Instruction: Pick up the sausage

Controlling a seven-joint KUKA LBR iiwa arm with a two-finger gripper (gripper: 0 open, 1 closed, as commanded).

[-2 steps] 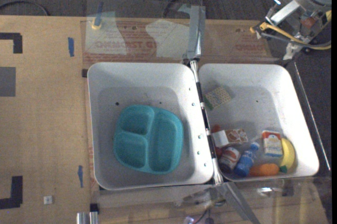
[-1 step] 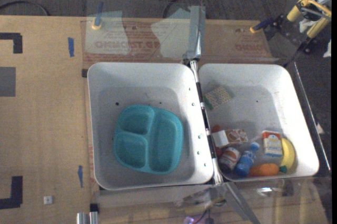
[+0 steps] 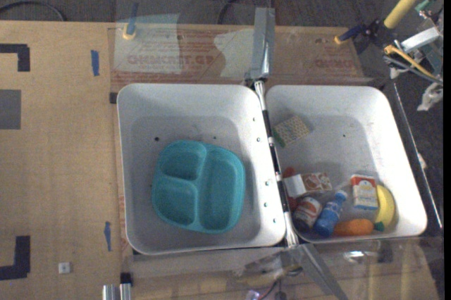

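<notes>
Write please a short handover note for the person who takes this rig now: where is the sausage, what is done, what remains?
Sausage: most likely the orange oblong piece. It lies at the near edge of the right bin, between the blue bottle and the banana. Nothing grips it.
The left bin holds a teal divided plate.
Done: nothing yet; the piece is not lifted.
Left: reach in, close on it, lift. Its neighbours lie close, so the grasp may catch them.

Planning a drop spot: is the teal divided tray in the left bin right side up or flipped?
Right side up. The teal tray lies flat on the left bin floor with its three compartments facing the camera, raised rims around each.
</notes>
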